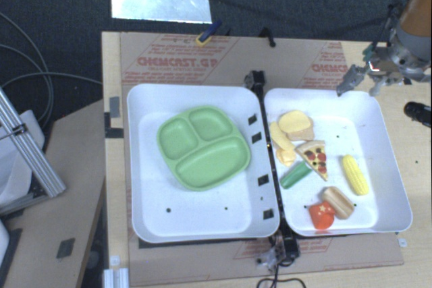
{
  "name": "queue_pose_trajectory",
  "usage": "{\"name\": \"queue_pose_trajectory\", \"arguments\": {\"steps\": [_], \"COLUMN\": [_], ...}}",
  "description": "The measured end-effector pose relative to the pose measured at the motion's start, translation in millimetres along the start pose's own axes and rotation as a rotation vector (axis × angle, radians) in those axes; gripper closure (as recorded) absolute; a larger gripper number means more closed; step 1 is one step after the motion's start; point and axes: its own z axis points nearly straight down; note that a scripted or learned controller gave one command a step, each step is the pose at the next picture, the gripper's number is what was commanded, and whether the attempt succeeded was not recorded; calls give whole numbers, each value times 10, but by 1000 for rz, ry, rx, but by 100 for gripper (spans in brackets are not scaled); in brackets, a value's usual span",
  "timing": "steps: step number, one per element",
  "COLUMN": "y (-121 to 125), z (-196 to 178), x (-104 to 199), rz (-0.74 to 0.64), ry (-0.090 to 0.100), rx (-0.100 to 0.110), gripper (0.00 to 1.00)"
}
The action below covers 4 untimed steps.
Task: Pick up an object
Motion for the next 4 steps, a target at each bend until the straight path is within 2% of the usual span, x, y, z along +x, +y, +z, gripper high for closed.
{"name": "queue_pose_trajectory", "arguments": {"steps": [1, 2, 3, 4], "y": [-785, -955, -936, -948], "z": [1356, 1541, 1422, 954], "x": [-67, -248, -244, 711], "rz": [5, 1, 0, -9], "ry": [5, 4, 1, 3], "rx": [17, 2, -3, -3], "gripper": [0, 0, 100, 100]}}
